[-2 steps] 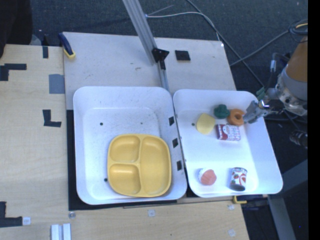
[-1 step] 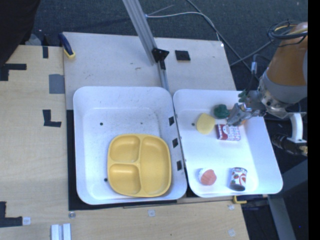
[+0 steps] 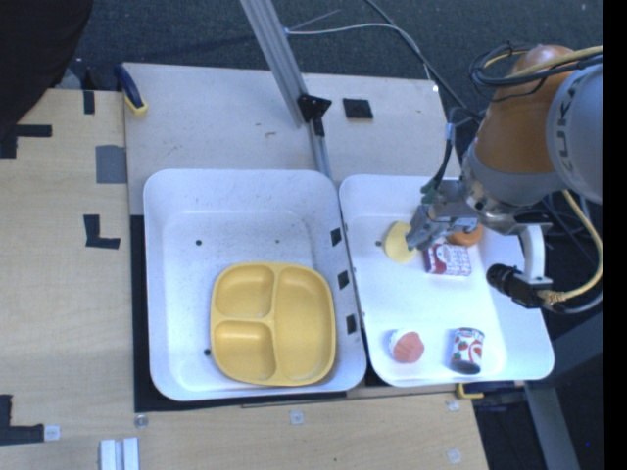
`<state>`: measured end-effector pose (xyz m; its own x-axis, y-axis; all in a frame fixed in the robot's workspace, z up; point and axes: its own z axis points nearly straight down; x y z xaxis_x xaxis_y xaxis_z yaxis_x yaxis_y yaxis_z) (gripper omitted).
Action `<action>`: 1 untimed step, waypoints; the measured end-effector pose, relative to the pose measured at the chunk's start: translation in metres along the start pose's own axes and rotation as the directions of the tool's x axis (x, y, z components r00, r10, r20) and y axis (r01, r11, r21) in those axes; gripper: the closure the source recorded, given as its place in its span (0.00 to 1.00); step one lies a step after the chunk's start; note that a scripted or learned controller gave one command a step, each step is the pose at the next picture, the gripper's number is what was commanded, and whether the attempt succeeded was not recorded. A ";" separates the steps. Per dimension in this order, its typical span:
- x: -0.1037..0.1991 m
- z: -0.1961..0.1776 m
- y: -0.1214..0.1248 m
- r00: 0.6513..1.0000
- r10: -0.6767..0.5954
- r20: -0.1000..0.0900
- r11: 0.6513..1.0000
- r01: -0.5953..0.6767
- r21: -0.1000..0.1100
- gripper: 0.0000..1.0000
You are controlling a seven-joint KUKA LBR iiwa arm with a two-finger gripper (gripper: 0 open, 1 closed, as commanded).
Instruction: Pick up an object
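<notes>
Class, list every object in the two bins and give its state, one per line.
yellow tray: flat in the left bin, compartments bare
yellow ball: right bin, beside the tool
red-and-white packet: lying flat
red can: on its side
red-and-white round piece: resting by the can

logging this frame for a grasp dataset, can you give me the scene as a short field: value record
left bin: white bin holding a yellow divided tray
right bin: white bin holding four small items
near gripper: pale yellow round object; red-and-white packet
front of right bin: red-and-white round item; small can
arm: gripper low over the back of the right bin, beside the yellow round object
grasp: cannot tell
</notes>
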<state>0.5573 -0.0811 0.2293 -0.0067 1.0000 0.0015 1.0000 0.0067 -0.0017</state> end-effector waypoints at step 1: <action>0.054 0.007 0.016 1.000 -0.001 0.000 1.000 0.001 0.000 1.00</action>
<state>0.5734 -0.0272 0.2227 -0.0073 1.0000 0.0017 1.0000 0.0073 -0.0017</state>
